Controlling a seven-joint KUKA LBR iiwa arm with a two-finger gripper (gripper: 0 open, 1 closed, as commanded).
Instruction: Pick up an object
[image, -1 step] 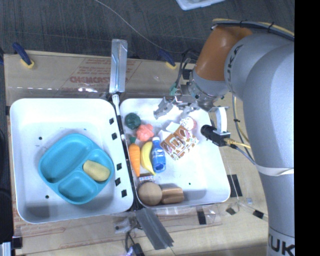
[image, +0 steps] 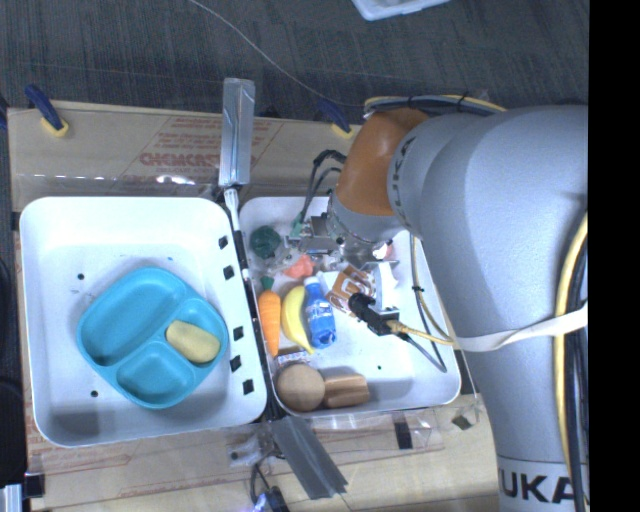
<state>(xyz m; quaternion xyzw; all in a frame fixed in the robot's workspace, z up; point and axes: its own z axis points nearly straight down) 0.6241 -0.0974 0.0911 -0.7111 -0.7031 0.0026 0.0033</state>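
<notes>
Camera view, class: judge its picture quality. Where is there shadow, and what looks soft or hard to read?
Camera view: lighting even; the blue plate and yellow object read clearly. The arm looms large and slightly soft at the right, shading the right bin beneath it. The gripper is a dark, cluttered patch. The banana and carrot stay distinct.

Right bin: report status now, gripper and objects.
Gripper low in the right white bin, fingers hidden. Orange carrot, yellow banana, blue bottle crowded beside it, none visibly gripped. Blue divided plate in left bin.
</notes>
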